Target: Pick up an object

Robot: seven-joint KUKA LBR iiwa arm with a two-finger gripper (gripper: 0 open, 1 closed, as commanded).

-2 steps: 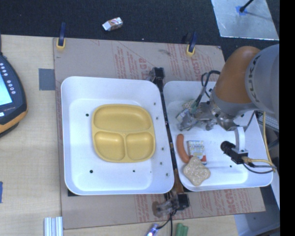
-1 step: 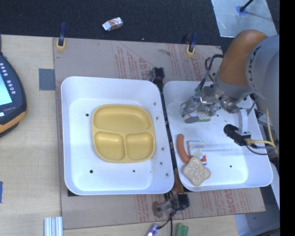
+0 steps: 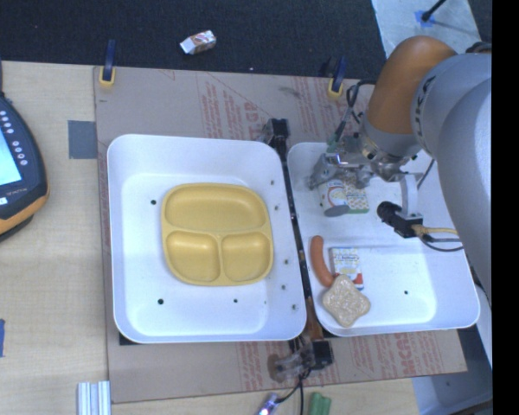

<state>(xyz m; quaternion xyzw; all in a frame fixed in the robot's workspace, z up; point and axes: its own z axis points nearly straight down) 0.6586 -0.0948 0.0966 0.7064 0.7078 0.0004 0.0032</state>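
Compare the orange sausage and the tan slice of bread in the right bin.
The orange sausage is long, thin and smooth; the tan slice of bread is broad, flat and speckled. The sausage lies by the bin's left wall, running roughly along it; the bread lies nearer the front edge, turned corner-on like a diamond. Both lie flat in the right white bin, apart from the gripper.

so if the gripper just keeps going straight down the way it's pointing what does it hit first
Most likely the small round cup lying in the right bin. The gripper points down just above it, at the bin's far end. Depth is hard to judge from this slanted view, so it could instead meet the bin floor beside the cup.
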